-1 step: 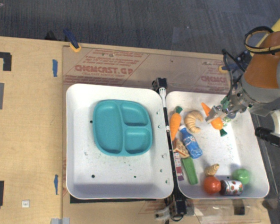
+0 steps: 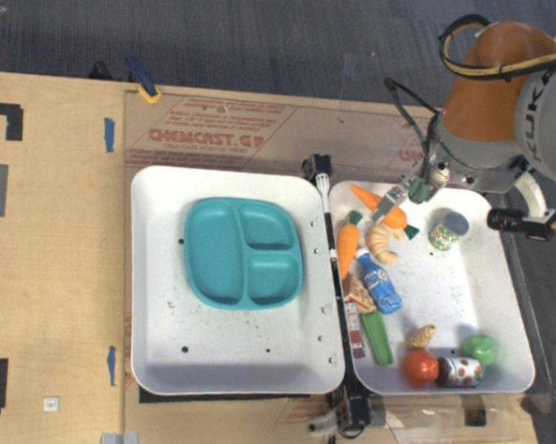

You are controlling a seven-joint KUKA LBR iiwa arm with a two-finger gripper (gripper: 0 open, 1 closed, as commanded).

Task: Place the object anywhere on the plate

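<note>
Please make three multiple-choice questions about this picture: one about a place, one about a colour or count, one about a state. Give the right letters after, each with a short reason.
1. In which bin does the plate lie?
A. the left bin
B. the right bin
C. outside both bins

2. How many compartments does the plate have?
A. two
B. three
C. five

3. What lies on the plate?
A. a carrot
B. a tomato
C. nothing yet

Answers:
1. A: the teal plate sits in the left bin, while the toy foods lie in the right bin.
2. B: one long section at the left and two smaller ones at the right.
3. C: its sections are bare; the carrot and the tomato lie in the right bin.
</note>
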